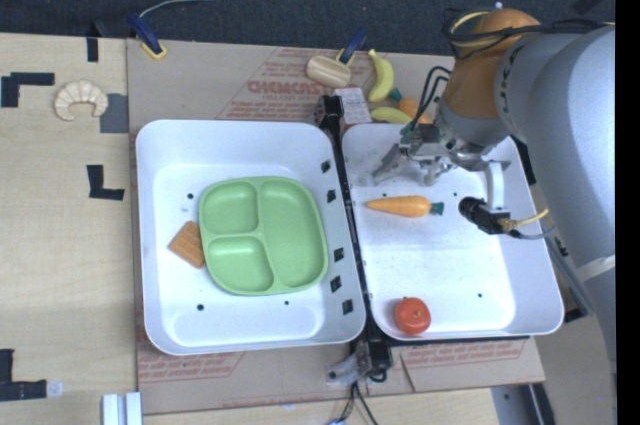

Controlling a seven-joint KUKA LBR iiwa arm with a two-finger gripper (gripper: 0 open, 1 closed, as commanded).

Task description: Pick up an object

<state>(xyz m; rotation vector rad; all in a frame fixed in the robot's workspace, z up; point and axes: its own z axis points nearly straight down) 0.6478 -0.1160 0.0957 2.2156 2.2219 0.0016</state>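
Carrot-shaped orange toy with a green stub end [399, 206] lies flat on the floor of the right shallow white bin [500, 298], near its upper middle, pointing left. By size, the grey arm with the orange band [560, 123] comes first, reaching in from the right over that bin's upper edge. Next is the left shallow white bin [170, 163], which holds a light green plastic plate with three compartments [264, 235] and a small tan wedge [187, 244] tucked against the plate's left rim. Brown cardboard sheet [250, 88] under the bins carries red printed lettering, too blurred to read with confidence. The metal two-finger gripper [415, 158] hangs just above the carrot and apart from it; whether it is clenched or released cannot be told, and nothing is seen in its grasp. A small round red tomato toy [411, 315] sits at the right bin's lower edge. Behind the bins lie a yellow banana toy [381, 77] and a pale bread roll [327, 70]; a croissant toy [80, 99] rests far left on the bench.
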